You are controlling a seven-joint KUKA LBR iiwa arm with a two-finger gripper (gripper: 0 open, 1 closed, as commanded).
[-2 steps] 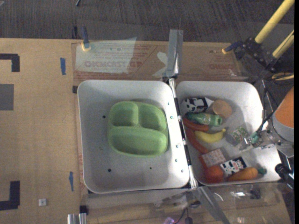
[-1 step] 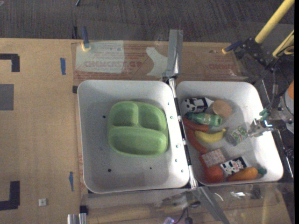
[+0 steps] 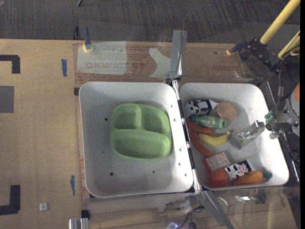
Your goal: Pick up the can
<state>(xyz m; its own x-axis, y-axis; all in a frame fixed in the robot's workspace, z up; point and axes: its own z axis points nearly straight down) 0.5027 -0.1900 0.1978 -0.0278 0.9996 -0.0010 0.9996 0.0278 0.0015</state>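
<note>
Silvery, perhaps crumpled can, tilted

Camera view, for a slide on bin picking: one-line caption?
End effector over right bin beside can; green tray in left bin.

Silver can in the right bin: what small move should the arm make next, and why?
Probably ease the gripper toward the view's left, over the middle of the silver can. The can lies on its side in the right white bin, next to the yellow banana, and the gripper sits at its right end rather than over its body.
</note>
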